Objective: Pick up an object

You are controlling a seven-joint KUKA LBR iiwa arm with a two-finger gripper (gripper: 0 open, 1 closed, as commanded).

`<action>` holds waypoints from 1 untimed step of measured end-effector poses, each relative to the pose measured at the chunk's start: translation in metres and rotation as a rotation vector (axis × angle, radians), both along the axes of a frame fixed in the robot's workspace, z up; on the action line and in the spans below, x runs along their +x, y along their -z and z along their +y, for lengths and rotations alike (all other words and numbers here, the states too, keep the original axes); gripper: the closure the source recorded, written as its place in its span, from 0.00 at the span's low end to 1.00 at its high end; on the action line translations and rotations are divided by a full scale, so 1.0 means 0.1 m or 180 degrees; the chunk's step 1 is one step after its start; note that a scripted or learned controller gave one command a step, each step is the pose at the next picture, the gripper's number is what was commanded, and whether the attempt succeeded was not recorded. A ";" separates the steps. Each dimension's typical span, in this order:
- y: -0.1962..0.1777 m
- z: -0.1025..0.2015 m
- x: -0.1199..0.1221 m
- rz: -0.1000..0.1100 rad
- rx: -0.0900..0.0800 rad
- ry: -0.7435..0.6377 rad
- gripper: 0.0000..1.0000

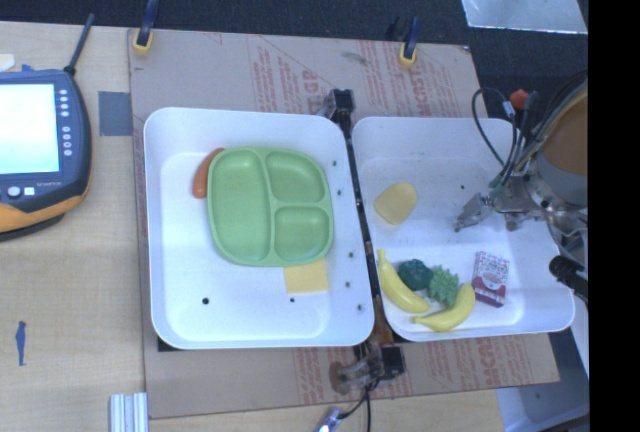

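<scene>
While the end effector (478, 214) hangs at the right of the frame over the right bin (440, 135), fingers spread apart and holding nothing, two bananas (400, 288), broccoli (428, 278) and a small red carton (490, 278) sit lower down in that bin.

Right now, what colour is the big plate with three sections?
Light green plate, seen in the camera view.

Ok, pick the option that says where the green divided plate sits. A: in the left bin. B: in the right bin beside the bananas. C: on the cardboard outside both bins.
A: the green divided plate lies inside the left bin, across the divider from the bananas.
</scene>
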State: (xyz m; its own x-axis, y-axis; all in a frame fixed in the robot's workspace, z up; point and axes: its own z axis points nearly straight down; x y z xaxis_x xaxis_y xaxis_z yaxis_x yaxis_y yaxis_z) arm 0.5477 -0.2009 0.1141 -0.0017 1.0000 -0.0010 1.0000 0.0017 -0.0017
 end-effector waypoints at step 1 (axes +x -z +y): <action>-0.43 0.87 0.15 0.0003 0.0002 -0.0015 0.00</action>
